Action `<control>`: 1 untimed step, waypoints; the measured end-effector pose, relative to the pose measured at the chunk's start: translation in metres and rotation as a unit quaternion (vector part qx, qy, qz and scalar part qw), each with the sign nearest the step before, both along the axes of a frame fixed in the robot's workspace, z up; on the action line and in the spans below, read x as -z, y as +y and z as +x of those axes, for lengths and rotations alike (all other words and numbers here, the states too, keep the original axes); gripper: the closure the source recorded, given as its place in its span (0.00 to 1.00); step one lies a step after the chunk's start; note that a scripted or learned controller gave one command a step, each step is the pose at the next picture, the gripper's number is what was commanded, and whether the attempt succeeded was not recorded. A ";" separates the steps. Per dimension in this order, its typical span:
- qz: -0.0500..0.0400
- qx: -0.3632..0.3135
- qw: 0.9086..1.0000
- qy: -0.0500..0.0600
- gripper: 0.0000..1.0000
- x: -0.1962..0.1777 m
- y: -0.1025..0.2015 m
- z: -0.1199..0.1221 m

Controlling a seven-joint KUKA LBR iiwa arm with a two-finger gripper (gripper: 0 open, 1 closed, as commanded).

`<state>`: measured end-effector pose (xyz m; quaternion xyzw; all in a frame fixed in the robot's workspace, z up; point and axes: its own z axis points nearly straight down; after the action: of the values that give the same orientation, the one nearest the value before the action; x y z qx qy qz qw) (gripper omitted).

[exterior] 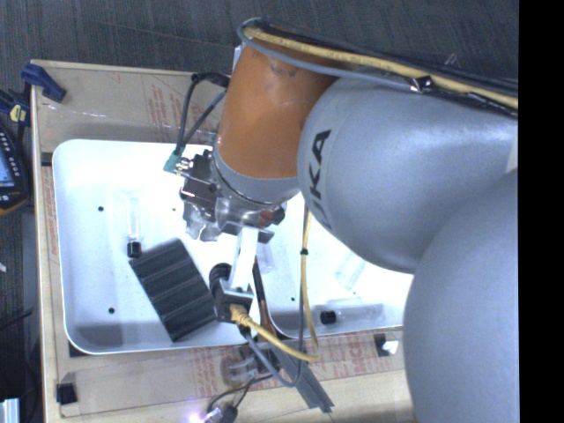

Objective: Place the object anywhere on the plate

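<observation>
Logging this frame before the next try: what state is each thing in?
black ribbed slab, lying flat and askew in the left bin
clear tube, lying flat in the left bin, black cap toward the slab
second clear tube, lying flat in the right bin
gripper, over the left bin

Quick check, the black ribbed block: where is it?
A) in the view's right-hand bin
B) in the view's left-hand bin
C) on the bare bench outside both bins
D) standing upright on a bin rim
B: the black ribbed block lies flat, at a slant, on the white floor of the view's left-hand bin, near that bin's front edge.
</observation>
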<state>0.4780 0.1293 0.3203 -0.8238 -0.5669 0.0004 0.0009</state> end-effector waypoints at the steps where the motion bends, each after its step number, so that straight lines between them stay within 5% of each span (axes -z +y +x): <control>1: -0.001 0.189 0.982 0.002 1.00 0.015 0.037 0.078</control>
<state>0.5564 0.1660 0.3056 -0.9159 -0.4014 0.0025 0.0007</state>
